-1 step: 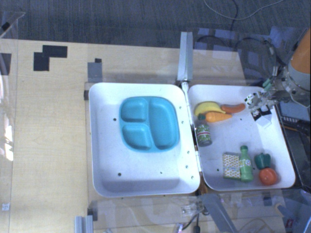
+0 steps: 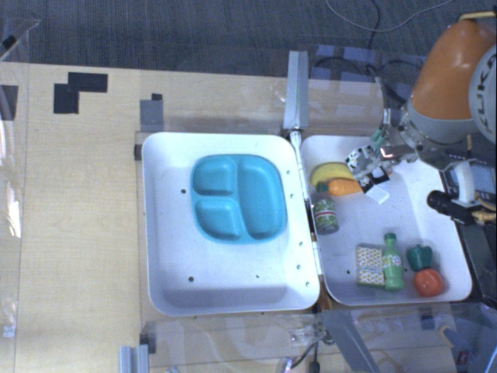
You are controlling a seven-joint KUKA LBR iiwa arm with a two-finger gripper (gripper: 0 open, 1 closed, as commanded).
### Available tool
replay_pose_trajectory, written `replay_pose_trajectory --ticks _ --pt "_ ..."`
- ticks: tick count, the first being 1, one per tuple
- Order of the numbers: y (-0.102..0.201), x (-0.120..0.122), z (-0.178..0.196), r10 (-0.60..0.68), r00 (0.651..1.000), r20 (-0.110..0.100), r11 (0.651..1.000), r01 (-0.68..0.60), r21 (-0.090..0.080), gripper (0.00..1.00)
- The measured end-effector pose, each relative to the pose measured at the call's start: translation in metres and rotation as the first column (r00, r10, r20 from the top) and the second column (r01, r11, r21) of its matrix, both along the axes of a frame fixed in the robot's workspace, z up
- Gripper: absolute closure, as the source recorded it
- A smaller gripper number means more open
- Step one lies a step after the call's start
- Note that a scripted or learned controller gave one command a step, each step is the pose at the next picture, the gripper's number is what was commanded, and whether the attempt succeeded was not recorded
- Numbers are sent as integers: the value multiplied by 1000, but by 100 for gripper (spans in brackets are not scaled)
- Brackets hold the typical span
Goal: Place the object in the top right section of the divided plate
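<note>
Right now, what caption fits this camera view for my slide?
Gripper hovers over carrot and banana in right bin; blue divided plate waits left.

Left bin (image 2: 167, 231): holds a blue divided plate (image 2: 237, 198).
Right bin (image 2: 443, 208): banana (image 2: 328, 172), carrot (image 2: 343, 186), can (image 2: 325, 215), green bottle (image 2: 392, 262), tomato (image 2: 428, 282).
Gripper (image 2: 371, 162): low over the right bin, just beside the carrot.

You're looking down on a pale wooden bench top (image 2: 78, 231), evenly lit. Beyond its far edge runs dark grey ribbed carpet (image 2: 171, 14), where a thin black cable (image 2: 365, 10) loops. Black square markers (image 2: 78, 90) sit at the bench's far left. A grey metal bracket post (image 2: 295, 92) stands upright at the far middle.
</note>
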State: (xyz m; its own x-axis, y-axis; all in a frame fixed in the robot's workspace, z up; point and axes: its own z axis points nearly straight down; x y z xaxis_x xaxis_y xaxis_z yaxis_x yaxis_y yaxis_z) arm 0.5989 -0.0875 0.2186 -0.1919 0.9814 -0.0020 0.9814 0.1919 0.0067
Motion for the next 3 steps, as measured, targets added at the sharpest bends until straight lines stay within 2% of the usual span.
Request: replay_pose_trajectory --ticks 1,2,3 --pt "102 0 30 321 947 2 947 -321 -2 100" --pt "201 40 -5 68 998 -2 998 -68 2 100" --pt "254 68 -19 356 934 2 934 -356 0 100"
